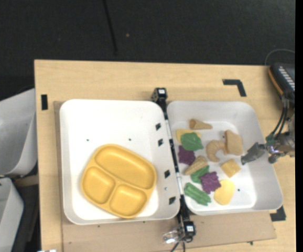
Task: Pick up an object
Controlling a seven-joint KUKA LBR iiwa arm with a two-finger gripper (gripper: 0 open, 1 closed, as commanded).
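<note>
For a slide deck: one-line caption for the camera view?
End effector reaches into the right bin of toy food; a yellow divided plate sits in the left bin.

A robot test bench, likely in a lab — a pale wooden board [141,77] on dark flooring carries two shallow white bins [73,193] clipped side by side, black corner marks [235,85] fixing their place. Toy food pieces [206,161] and a yellow divided tray [119,180] serve as props — cabling [282,119] trails at the right.

Small toy food pieces [210,159], green, purple, tan, yellow, lie clustered in the right bin [256,196].
</note>
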